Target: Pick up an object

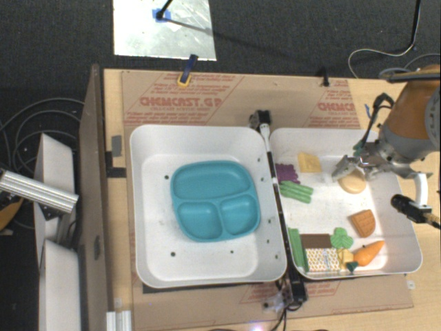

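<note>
My gripper [356, 169] hangs over the upper right part of the right bin [406, 254], its fingers open. Just below it lies a pale beige rounded piece [353, 184], its top edge hidden by the gripper; nothing is held. Other items in this bin are a yellow wedge [309, 163], a purple bunch [286, 173], a green pod [297, 193], a brown slice [363, 222], a green leafy piece [341, 238], an orange carrot [368, 252], a dark brown bar [315, 241] and a patterned box [322, 259].
The left bin [148, 185] holds a teal divided plate [215, 200]. A ridge [273, 185] separates the two bins. A green strip [295, 245] lies along the right bin's left wall. Bare floor shows in the right bin's middle.
</note>
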{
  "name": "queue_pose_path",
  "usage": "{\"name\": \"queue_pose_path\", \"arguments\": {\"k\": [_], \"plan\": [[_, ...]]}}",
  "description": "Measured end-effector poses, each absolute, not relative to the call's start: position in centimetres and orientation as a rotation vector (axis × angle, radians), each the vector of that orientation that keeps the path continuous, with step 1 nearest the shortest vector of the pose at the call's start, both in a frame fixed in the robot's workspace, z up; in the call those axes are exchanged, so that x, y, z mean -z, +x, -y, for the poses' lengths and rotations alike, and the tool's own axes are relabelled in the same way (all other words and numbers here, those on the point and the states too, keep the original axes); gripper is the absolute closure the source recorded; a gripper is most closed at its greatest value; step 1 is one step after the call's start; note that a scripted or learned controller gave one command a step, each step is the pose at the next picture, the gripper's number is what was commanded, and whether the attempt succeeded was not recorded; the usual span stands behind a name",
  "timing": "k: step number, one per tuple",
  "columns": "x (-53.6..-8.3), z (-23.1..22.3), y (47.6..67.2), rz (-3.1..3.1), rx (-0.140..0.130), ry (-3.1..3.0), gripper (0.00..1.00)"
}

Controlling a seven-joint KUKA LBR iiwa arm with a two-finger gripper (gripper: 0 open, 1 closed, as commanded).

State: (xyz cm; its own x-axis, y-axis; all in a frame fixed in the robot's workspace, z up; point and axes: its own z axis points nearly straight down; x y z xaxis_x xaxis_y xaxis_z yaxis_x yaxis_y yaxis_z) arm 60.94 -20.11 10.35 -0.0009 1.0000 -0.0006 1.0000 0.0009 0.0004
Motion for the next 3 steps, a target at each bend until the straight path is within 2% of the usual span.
{"name": "queue_pose_path", "arguments": {"k": [1,2,3], "plan": [[-11.6,20.1,61.1,-2.219,-0.005,2.217,1.0],[-12.5,20.6,63.7,-2.223,-0.005,2.213,1.0],[-12.4,20.6,63.6,-2.224,-0.002,2.215,0.0]]}}
